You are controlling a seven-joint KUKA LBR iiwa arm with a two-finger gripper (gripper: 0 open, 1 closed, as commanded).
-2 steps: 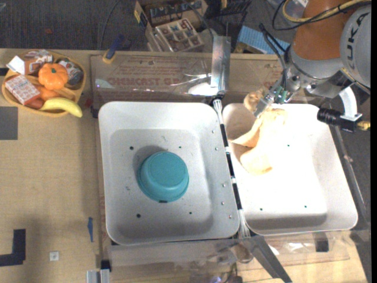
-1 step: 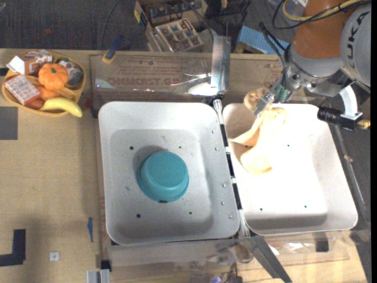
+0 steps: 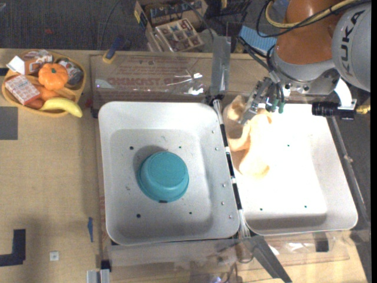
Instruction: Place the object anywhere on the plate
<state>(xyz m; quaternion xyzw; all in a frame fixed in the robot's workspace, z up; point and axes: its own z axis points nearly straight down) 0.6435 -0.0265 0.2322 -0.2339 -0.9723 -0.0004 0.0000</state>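
1. Light is bright & even from overhead; the two shallow white plastic bins (image 3: 118, 122) are near blown-out, esp. the right one.
2. Round teal plate (image 3: 164, 175) throws a soft, short shadow w/ no hard edge.
3. Pale peach blurred object (image 3: 250, 152) in the right bin is smeared, outline unreadable.
4. Glare streaks on the clear plastic sheet (image 3: 147, 78) behind the bins.
5. Top background is dim and noisy.
6. Overall res is low, slightly soft.

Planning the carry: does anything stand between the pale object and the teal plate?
Only the adjoining rims of the two bins. The pale object lies blurred just right of them; the teal plate sits further left.
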